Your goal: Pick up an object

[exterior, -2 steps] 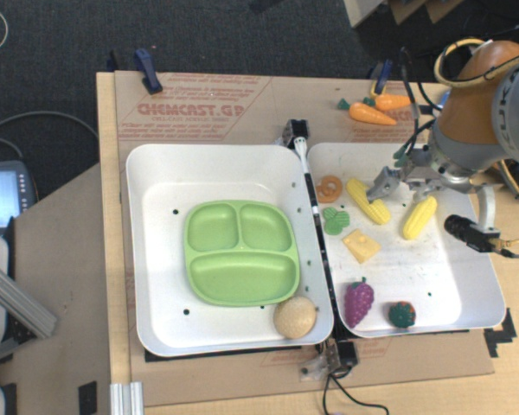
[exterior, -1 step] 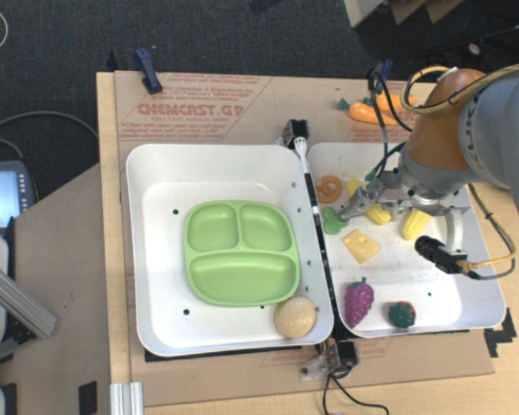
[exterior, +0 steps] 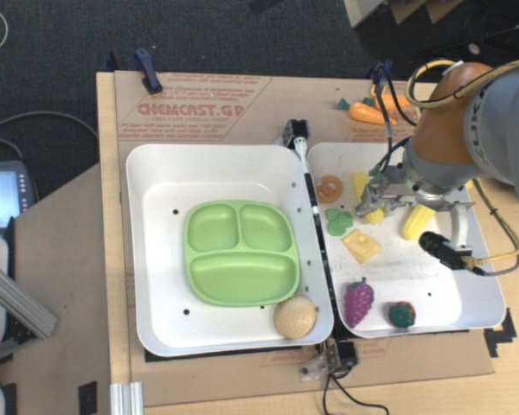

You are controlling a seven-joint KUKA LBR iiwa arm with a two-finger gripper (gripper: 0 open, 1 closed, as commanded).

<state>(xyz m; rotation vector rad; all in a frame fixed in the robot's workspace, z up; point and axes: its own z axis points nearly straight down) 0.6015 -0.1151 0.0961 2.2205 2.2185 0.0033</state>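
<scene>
Nearest the camera, a purple plastic grape bunch [exterior: 357,302] and a small red-and-green toy strawberry [exterior: 402,314] lie untouched in the right white bin [exterior: 476,305]. Further in sits a pale yellow cheese wedge [exterior: 362,246], then a green leafy toy [exterior: 338,222]. Beyond, the end effector [exterior: 376,204] hangs low over small yellow pieces [exterior: 374,216]; nothing appears lifted yet. I cannot tell its opening, since the grey wrist hides it.

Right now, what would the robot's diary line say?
arm: over right bin | claw: low among toys, by yellow piece | held: can't tell | left bin: green plate, ball
</scene>
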